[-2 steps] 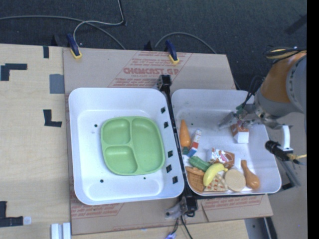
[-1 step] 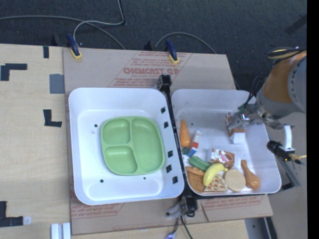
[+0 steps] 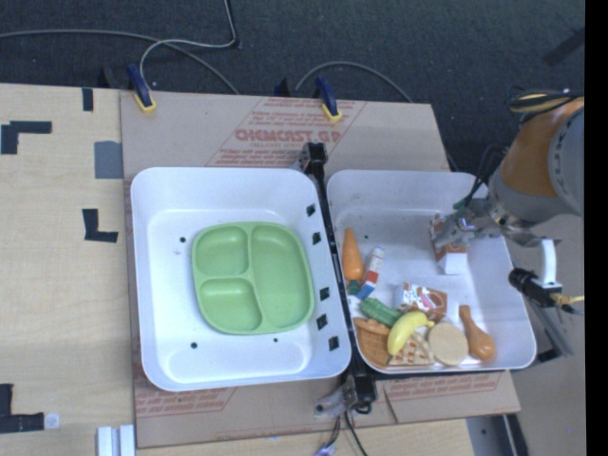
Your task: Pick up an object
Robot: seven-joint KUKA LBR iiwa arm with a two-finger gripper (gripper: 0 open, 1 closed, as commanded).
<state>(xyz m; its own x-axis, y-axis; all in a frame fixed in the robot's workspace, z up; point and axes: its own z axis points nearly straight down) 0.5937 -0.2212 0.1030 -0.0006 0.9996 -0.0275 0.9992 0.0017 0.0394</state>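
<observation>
Tool (image 3: 454, 231) low in the right bin (image 3: 399, 190), at about 2 o'clock of that bin's floor.

The tool is blurred and partly hidden by the wrist, so its opening cannot be told. A small reddish-and-white item (image 3: 448, 247) lies directly under the tool; whether it is gripped cannot be told. The grey arm with its orange band (image 3: 540, 160) enters from 3 o'clock. At 9 o'clock of the tool lies a carrot (image 3: 351, 255), with a small white-and-red tube (image 3: 371, 266) beside it. At 6 to 7 o'clock is a cluster: a red-and-white packet (image 3: 424, 299), a banana (image 3: 406, 331), a waffle (image 3: 410, 353), a round biscuit (image 3: 448, 344) and a drumstick (image 3: 476, 333). The left bin (image 3: 152, 255) holds a green divided plate (image 3: 253, 277). Both bins rest on cardboard (image 3: 190, 131) on the counter (image 3: 47, 255).
</observation>
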